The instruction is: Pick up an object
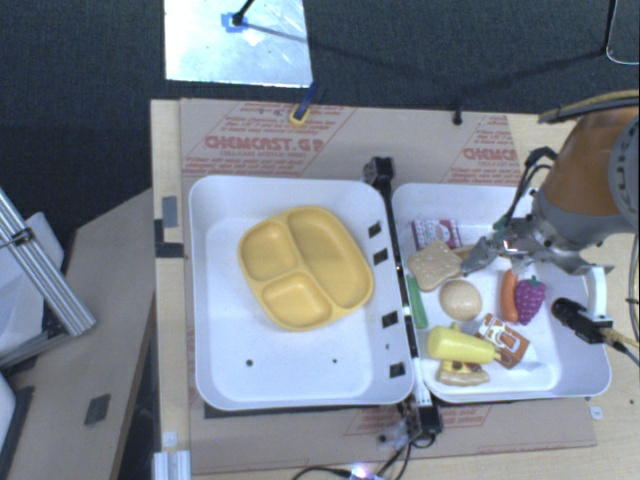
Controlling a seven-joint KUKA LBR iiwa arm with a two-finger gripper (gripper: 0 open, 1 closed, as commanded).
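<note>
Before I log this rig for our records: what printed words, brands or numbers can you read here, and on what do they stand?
"CHEMCAST. G P", red print on the brown sheet behind the left bin.
"CHEMCAST", partly cut off, repeated on that sheet near the right bin.
Print on the pink packet and the orange packet: too small to read.

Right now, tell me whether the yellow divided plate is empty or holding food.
Empty: the yellow divided plate in the left bin shows three bare compartments.

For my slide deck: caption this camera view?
Gripper over toy food in the right bin; yellow tray in the left bin.
</note>
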